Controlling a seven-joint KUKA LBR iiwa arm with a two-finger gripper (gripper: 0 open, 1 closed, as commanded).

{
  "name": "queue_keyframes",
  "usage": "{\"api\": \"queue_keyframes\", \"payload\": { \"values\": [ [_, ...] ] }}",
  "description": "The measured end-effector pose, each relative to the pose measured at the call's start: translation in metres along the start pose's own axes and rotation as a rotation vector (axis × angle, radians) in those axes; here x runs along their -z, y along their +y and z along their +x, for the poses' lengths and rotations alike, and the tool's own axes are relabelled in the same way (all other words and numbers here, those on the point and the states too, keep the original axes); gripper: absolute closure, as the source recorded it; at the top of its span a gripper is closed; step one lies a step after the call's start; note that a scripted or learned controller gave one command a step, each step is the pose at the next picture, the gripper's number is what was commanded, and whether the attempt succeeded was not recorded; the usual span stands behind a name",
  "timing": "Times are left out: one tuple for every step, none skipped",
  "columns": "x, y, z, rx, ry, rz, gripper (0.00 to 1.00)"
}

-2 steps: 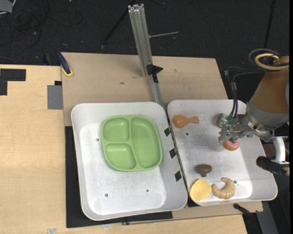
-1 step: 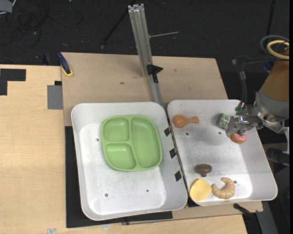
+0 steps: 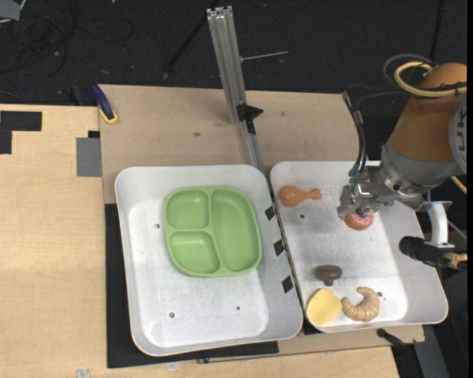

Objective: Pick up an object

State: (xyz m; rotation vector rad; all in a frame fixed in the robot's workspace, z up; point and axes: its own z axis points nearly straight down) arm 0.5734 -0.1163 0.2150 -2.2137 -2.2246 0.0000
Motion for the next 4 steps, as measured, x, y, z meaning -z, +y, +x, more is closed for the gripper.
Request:
{"api": "queue_keyframes", "payload": {
  "values": [
    [0.008,0.003,0.056,0.001,0.0,0.0,1.0],
    [0.003,-0.012,0.114,0.001,0.0,0.003,1.0],
    [-0.002,-0.018,0.175,0.0,0.0,0.002,1.0],
    [-0.003,-0.026,0.219,-0.001,-0.001,0.003,1.0]
  ]
}}
